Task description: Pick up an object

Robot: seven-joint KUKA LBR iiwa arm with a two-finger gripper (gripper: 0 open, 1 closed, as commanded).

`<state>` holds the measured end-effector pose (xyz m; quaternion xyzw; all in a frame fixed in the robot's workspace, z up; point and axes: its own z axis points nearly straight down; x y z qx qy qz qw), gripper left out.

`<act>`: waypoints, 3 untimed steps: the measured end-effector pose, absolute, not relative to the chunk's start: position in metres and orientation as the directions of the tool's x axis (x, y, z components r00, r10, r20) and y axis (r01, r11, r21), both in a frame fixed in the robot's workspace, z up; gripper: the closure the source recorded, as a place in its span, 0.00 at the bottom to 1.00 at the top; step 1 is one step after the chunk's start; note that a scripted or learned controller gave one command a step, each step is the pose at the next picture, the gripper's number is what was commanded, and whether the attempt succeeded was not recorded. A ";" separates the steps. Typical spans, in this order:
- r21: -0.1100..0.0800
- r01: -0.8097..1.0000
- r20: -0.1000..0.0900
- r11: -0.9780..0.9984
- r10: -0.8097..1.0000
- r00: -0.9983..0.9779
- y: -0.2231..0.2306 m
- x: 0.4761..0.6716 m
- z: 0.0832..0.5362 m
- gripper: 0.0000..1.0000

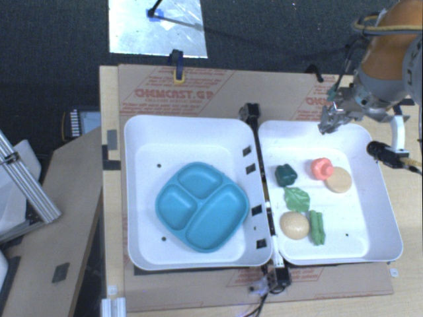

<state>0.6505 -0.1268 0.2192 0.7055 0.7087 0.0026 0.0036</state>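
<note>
Objects to pick from all lie in the right bin (pixel 380 233) at the lower right of the frame: a dark green piece (pixel 285 174), a pink piece (pixel 321 168), a tan round (pixel 339 179), a light green leaf shape (pixel 297 198), a cream ball (pixel 295 224) and a green pod (pixel 317 228), while the left bin (pixel 142 144) carries a blue divided plate (pixel 201 206). We see the gripper (pixel 328 121) at the upper right, over the far rim of the right bin and well apart from every piece, and we cannot tell how it is set. We judge the pick not yet begun: choosing a piece, descending, closing and lifting all remain.
</note>
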 end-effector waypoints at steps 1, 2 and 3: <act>0.006 1.000 -0.001 0.005 1.000 -0.005 -0.128 0.656 0.264 1.00; 0.000 1.000 0.002 0.009 1.000 -0.009 -0.069 0.635 0.257 1.00; 0.001 1.000 0.002 0.009 1.000 -0.009 -0.016 0.617 0.260 1.00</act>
